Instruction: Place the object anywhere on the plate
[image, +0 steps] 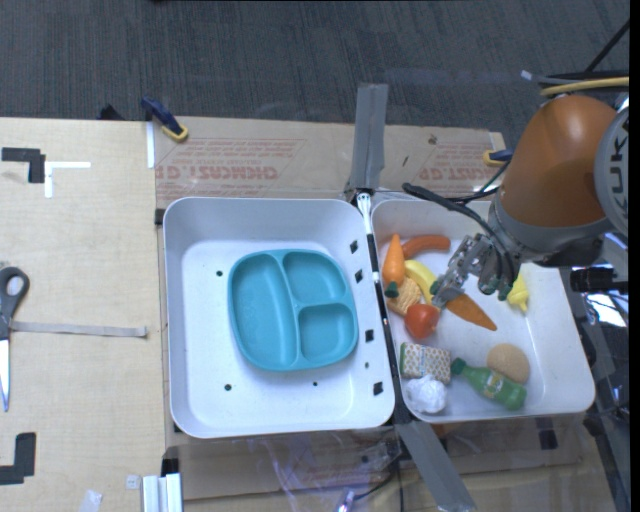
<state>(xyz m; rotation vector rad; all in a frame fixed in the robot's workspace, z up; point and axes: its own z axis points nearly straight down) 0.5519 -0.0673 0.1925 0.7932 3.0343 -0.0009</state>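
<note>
You can't tell whether the gripper (447, 290) is open or closed; its fingertips blur into the toys beneath. It covers the thick end of the carrot (472, 311). The arm (560, 170) runs off the right edge and hides most of the yellow toy (518, 291) beside that carrot. At the left edge, the scissors (8, 320) are cut off.

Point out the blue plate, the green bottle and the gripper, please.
blue plate (262, 318): camera view, floor of its large left compartment.
green bottle (493, 385): camera view, middle of its body.
gripper (447, 290): camera view, between its fingertips, above the toy food.
</note>
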